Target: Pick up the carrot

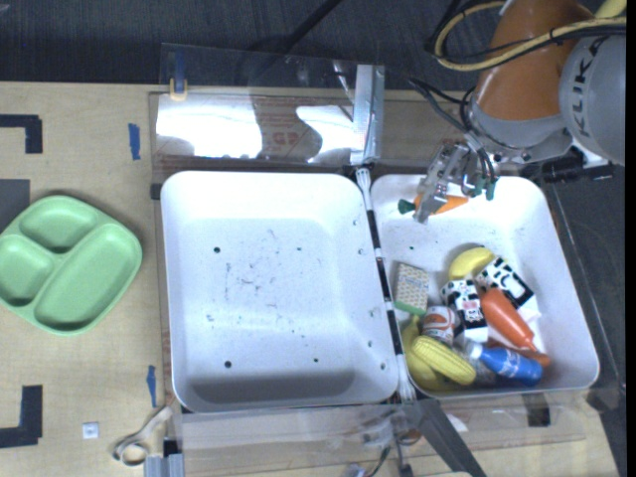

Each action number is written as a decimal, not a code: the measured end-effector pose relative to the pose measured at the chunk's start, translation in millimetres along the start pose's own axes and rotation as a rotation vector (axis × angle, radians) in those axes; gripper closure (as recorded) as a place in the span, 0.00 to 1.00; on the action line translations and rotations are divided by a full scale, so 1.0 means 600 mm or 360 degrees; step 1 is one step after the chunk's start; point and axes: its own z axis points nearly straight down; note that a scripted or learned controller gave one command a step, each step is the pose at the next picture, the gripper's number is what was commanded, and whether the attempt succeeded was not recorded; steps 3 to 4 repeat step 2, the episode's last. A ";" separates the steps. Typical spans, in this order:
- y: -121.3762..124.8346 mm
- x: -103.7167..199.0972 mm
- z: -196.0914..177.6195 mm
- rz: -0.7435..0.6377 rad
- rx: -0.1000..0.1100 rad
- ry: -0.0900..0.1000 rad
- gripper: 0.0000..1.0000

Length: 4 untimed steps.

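Jaws clamped on the carrot (444, 205), the gripper (438, 195) hangs above the upper-left corner of the right bin (566, 266). Toy food clusters at that bin's lower end, a corn cob (440, 361) among it. A green divided plate (66, 262) sits on the counter (79, 386), far left.

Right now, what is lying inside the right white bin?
Between the gripper's fingers is the carrot, above the right bin. Inside lie a corn cob, a lemon, a blue bottle and other toys; anything underneath them is covered.
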 end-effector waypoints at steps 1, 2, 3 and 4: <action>0.049 0.025 -0.041 0.0130 0.0000 -0.0001 1.00; 0.051 0.022 -0.058 0.0130 -0.0006 -0.0008 1.00; 0.051 0.022 -0.058 0.0130 -0.0006 -0.0008 1.00; 0.051 0.022 -0.058 0.0130 -0.0006 -0.0008 1.00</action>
